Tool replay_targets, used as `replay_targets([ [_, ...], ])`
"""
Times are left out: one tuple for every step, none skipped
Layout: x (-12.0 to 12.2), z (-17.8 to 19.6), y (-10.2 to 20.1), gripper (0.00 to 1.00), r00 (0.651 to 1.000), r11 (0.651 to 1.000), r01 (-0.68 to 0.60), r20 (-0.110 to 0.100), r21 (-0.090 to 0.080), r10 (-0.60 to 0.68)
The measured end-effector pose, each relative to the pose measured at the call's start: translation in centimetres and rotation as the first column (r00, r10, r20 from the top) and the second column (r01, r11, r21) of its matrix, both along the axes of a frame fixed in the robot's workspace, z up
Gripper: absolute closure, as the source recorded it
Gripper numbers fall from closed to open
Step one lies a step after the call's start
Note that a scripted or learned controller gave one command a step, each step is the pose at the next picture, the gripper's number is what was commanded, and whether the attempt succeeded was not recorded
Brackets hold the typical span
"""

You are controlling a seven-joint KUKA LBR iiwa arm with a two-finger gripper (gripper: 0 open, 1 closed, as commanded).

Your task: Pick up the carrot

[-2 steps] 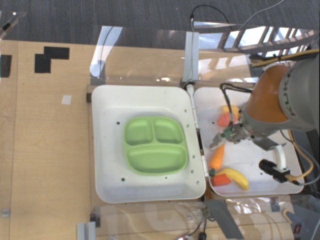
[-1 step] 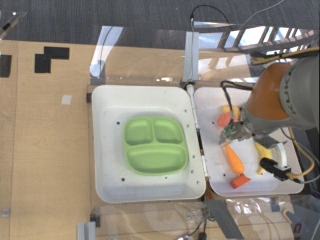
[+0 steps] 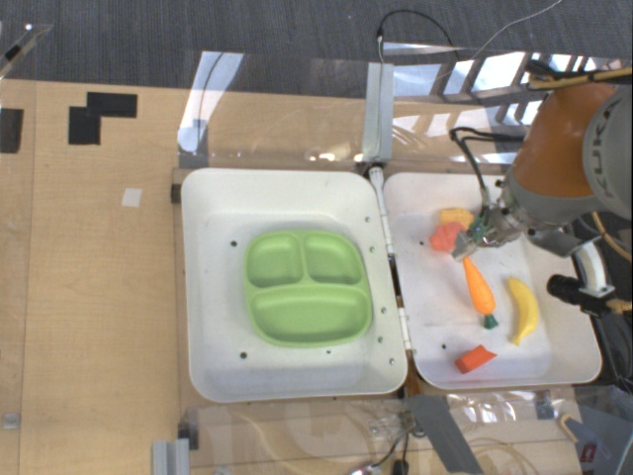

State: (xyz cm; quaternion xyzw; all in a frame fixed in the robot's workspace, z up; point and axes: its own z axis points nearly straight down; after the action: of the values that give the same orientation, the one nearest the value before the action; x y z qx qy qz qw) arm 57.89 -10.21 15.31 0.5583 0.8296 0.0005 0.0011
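We see a pale wooden worktop (image 3: 89, 295) with a smooth grain and a few black blocky marks at about ten o'clock. On it sit two shallow white plastic bins with rounded corners, side by side. The left bin (image 3: 213, 364) carries a glossy lime-green plastic plate (image 3: 308, 287), squarish with soft corners, moulded into two small compartments at its twelve o'clock side and one wide compartment at its six o'clock side.

In the right bin (image 3: 574, 364) we find small toy foods of smooth plastic. Near the bin's ten o'clock lies a rounded coral-red lump (image 3: 445, 237), with a stubby yellow piece (image 3: 456, 216) touching it just above. The tapered orange plastic carrot (image 3: 479, 286) with its small green tip lies near the bin's centre, its green end pointing toward five o'clock. Just beside it at three o'clock lies a curved yellow plastic banana (image 3: 522, 310). Toward six o'clock rests a flat red-orange wedge-shaped block (image 3: 476, 358).

The gripper (image 3: 475, 240) of the grey arm with its orange band hangs over the carrot's upper, thick end, beside the coral lump. We cannot tell whether its fingers are spread or pressed together, nor whether they touch the carrot.
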Motion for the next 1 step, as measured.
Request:
replay_targets([
  [2.12,7.77,2.57,1.0,0.993,0.993,0.12,0.001,0.0,-0.12],
])
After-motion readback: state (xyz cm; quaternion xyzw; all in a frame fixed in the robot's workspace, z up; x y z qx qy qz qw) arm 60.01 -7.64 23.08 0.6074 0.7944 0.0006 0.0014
